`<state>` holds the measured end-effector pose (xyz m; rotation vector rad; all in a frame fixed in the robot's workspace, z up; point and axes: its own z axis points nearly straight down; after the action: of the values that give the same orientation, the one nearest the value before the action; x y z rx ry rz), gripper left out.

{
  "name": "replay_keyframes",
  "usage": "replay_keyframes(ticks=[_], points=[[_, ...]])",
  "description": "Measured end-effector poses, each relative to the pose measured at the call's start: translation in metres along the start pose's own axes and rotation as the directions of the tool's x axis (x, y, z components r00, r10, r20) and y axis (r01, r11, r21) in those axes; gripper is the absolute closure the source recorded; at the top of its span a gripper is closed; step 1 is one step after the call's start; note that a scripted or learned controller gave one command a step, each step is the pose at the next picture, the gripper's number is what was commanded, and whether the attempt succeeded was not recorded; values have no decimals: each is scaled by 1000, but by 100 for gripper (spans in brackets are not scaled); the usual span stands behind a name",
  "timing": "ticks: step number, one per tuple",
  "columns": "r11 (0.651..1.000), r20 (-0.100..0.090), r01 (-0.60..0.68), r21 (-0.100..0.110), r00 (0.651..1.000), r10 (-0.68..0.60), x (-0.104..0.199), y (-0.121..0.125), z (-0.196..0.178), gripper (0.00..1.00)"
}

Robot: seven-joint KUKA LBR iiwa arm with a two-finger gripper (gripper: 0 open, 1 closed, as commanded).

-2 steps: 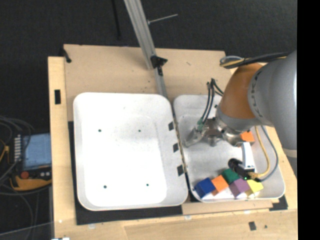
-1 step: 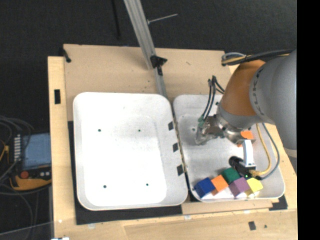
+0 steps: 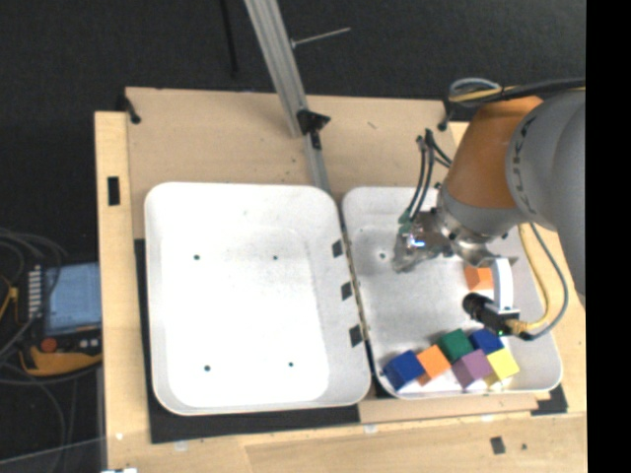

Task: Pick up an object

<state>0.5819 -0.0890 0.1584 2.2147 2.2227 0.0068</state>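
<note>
Two shallow white bins: right bin [image 3: 389,215] holds small matte blocks clustered at lower right, blue cube [image 3: 403,368] leftmost. Grey arm bends over it; gripper [image 3: 409,252] near the bin's upper middle, finger spacing indiscernible.

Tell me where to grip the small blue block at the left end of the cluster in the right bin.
Take the small blue block from above, probably fingers on its far and near faces. The orange block crowds its right side and the right white bin wall lies close on its left and near sides, so clearance looks tight.
</note>
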Motion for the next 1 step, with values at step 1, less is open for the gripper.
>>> replay_keyframes(ticks=[1], points=[[1000, 1, 0, 1, 1000, 0, -1, 2, -52, 100]])
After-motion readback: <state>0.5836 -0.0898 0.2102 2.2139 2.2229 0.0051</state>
